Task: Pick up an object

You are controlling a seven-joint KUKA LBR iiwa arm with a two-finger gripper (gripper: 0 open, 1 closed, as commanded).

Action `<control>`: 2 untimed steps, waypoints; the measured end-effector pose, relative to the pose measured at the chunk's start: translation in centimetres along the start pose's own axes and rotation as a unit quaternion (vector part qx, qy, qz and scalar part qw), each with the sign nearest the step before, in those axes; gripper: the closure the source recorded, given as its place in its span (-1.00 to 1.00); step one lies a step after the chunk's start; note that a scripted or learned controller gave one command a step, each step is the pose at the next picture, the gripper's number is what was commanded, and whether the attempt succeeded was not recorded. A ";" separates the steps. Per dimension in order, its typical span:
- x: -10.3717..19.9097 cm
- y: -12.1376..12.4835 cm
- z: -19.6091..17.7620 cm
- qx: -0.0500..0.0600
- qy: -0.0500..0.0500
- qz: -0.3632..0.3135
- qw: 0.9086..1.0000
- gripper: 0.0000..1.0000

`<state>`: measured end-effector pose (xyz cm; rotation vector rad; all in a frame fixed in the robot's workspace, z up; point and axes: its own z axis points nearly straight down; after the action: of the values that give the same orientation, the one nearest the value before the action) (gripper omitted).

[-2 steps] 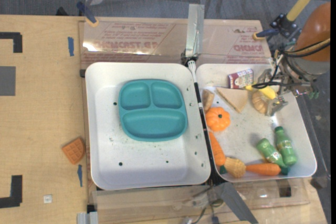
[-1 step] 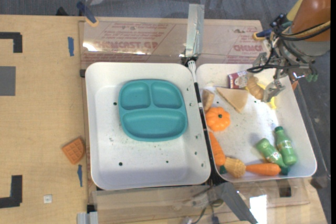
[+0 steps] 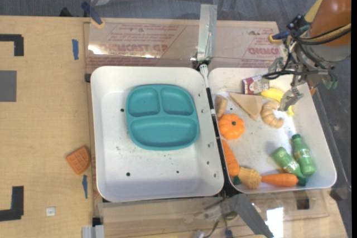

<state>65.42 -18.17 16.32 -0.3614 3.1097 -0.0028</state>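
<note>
Croissant (image 3: 271, 114) lying in right bin (image 3: 326, 145), upper-mid area, just below and a bit left of gripper (image 3: 290, 98); close, contact not clear. Yellow banana-like piece (image 3: 272, 94) just above croissant, directly left of gripper, another small yellow bit (image 3: 290, 111) right under it. Tan wedge, prob. a sandwich or pizza slice (image 3: 247, 104), touching croissant's left side. Small maroon and white carton (image 3: 255, 85) above wedge, near bin's top edge.

Gripper hanging over top right part of right bin, arm (image 3: 333, 5) coming in from upper right w/ cables bunched round wrist. Nothing visibly between fingers; how far open, cannot tell from this angle, too cluttered and small.

Further out in same bin: orange pumpkin (image 3: 231, 126) by left wall, well apart from gripper. Two green bottles (image 3: 295, 157) lying side by side at lower right. Carrot (image 3: 279, 179) along bottom edge, corn cob (image 3: 249, 177) just left of it, another orange piece (image 3: 230, 160) running up left wall.

Left bin (image 3: 109, 120) holding teal divided plate (image 3: 162, 116), three compartments, approx. centred. Small dark specks scattered on bin floor.

Outside bins: waffle-like orange square (image 3: 78, 159) on wooden bench (image 3: 39, 120), left of left bin. Clear plastic sheet (image 3: 139, 36) w/ red lettering behind both bins.
</note>
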 end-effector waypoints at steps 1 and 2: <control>0.7 -2.6 6.5 0.000 0.002 0.021 1.000 -1.00; 4.4 -2.0 7.5 0.000 0.001 -0.005 1.000 -1.00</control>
<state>61.66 -21.16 8.80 -0.3783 3.1099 -0.0037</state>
